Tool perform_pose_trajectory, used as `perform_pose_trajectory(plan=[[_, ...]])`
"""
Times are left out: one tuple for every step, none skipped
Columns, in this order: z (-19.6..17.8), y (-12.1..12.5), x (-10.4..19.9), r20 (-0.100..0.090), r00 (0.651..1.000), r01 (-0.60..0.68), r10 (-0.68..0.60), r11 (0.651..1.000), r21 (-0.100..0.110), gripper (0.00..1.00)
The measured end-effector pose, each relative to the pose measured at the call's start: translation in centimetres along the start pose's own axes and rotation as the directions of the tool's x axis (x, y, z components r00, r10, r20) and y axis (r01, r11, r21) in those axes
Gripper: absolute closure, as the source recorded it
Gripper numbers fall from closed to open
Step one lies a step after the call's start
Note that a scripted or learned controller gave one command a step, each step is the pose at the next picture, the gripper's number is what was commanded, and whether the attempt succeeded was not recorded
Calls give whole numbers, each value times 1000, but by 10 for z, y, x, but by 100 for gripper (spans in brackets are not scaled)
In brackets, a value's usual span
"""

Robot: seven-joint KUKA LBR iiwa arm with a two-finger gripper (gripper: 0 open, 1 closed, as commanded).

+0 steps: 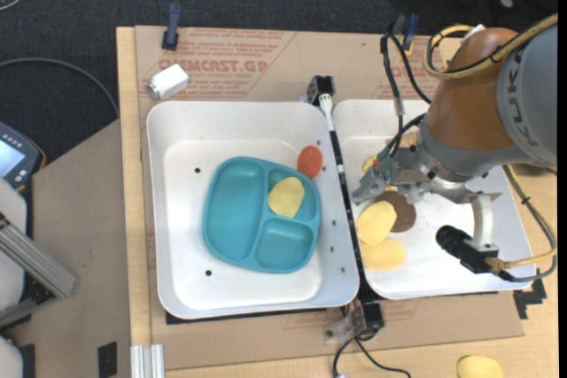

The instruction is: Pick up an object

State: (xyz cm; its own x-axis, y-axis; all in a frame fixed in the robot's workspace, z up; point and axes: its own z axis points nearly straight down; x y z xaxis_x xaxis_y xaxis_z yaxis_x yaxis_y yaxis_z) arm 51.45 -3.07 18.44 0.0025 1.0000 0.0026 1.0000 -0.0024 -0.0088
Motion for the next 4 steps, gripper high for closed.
perform_pose_trajectory(plan=[[-118, -25, 16, 2, 1000, 6, -6, 1000, -22, 0], [7, -38, 4, 2, 1000, -1, 1, 1000, 5, 0], [-144, -35, 31, 1, 1000, 8, -8, 1000, -26, 0], [-146, -36, 30, 4, 1000, 4, -4, 1000, -12, 100]])
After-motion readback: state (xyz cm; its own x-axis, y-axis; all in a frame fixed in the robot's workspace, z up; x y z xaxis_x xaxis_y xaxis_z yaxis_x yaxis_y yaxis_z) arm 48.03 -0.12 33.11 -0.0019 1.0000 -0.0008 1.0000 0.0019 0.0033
